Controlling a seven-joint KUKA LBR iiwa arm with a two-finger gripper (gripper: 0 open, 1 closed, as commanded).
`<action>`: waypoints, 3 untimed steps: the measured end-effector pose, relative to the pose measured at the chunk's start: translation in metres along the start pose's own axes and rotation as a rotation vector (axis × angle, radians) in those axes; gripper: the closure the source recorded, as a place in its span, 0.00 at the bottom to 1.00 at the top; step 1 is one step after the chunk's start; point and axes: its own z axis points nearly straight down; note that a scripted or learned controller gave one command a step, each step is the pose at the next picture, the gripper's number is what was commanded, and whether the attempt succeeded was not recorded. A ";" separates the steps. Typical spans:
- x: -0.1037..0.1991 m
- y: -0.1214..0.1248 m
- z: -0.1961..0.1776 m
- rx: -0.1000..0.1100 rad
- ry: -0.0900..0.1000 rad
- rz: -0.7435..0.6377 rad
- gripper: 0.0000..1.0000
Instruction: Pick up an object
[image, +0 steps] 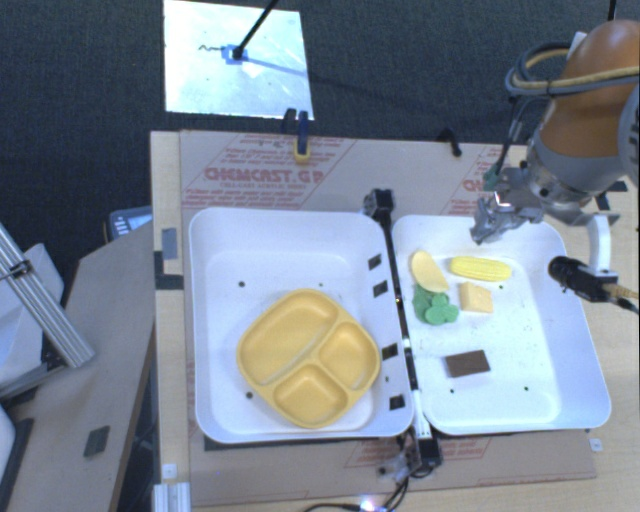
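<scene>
Claw (487, 228) hovers over the right bin's (575, 400) far edge, just above the corn cob (480, 268); can't tell how it's set, nothing visibly gripped.

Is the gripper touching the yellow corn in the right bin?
Apart. In the camera view the gripper hangs over the bin's far edge, and white bin floor shows between it and the corn.
</scene>
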 end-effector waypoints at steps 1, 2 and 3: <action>0.035 -0.051 0.085 0.011 0.002 -0.002 1.00; -0.023 -0.095 0.067 0.002 0.000 0.005 1.00; -0.103 -0.103 -0.093 -0.018 -0.010 0.005 1.00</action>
